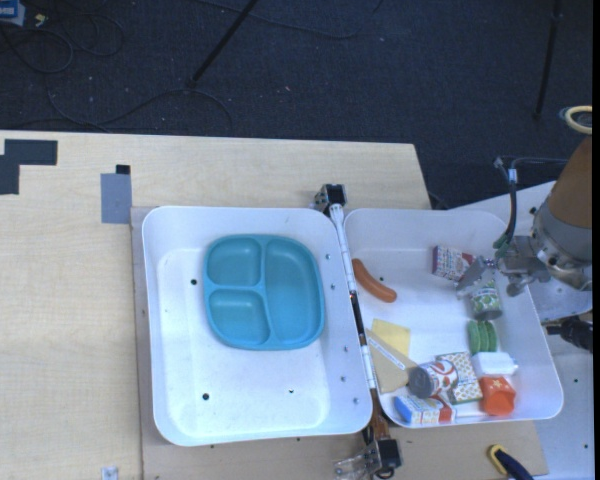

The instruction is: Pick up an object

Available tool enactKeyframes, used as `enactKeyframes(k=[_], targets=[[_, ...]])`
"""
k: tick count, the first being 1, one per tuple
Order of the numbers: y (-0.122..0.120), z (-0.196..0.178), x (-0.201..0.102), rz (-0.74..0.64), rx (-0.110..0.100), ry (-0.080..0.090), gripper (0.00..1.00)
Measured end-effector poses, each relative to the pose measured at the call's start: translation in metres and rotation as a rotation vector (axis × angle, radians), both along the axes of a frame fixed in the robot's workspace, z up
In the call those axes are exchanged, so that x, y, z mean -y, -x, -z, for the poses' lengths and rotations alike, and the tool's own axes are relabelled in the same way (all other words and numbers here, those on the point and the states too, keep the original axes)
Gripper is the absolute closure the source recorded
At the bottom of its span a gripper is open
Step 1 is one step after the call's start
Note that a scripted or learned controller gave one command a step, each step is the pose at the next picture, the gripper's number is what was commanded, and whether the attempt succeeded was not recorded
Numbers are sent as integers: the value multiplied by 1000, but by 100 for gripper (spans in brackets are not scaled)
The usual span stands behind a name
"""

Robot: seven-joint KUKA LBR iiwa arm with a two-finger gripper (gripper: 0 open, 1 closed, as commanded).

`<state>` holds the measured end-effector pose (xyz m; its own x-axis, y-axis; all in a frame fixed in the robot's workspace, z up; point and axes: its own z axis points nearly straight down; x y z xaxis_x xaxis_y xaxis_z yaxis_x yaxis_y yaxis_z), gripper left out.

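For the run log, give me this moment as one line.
tool: over right bin, upper part | near: small carton | left bin: blue divided plate

I see a teal divided plate in the white left bin, plus a yellow card and an orange-brown sausage.

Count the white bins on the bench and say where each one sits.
2. The left bin holds a teal divided plate. The right bin adjoins it and holds the small items, such as a hot dog; none appears hidden.
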<state>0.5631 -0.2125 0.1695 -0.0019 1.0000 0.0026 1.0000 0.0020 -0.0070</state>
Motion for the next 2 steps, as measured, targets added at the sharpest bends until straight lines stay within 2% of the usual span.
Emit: enactKeyframes(k=[1,2], targets=[[21,54,1,3,3,0,0],[52,82,-6,1,5,0,0]])
